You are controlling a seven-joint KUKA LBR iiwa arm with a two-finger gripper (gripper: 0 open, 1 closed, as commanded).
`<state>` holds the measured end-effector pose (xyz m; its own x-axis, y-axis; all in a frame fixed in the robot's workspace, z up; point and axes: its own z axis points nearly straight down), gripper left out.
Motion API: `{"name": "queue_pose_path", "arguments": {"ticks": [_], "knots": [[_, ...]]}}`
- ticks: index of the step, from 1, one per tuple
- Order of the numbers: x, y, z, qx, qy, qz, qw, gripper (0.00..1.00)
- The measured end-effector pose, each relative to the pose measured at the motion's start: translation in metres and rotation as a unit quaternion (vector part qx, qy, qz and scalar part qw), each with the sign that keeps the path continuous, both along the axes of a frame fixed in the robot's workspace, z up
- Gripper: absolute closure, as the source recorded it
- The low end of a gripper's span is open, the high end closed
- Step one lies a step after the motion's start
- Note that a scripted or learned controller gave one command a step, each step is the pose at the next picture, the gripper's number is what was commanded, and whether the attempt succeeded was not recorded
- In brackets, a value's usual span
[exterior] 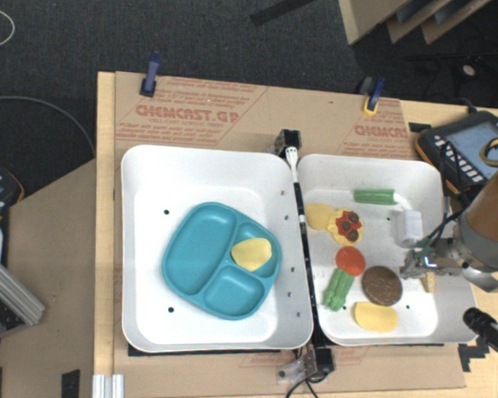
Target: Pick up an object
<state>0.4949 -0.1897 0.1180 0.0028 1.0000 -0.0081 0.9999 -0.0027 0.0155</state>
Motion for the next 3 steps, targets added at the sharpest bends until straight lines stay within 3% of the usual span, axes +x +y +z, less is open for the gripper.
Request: {"name": "queue_pose_path", "arguments": {"ticks": [2,3], "knots": [[0.001,0.0,0.02,-0.0014,-0.003,0.0,1.0,1.0],[-0.015,0.087,0.068,0.005,0.005,0.006,1.0,1.0]]}}
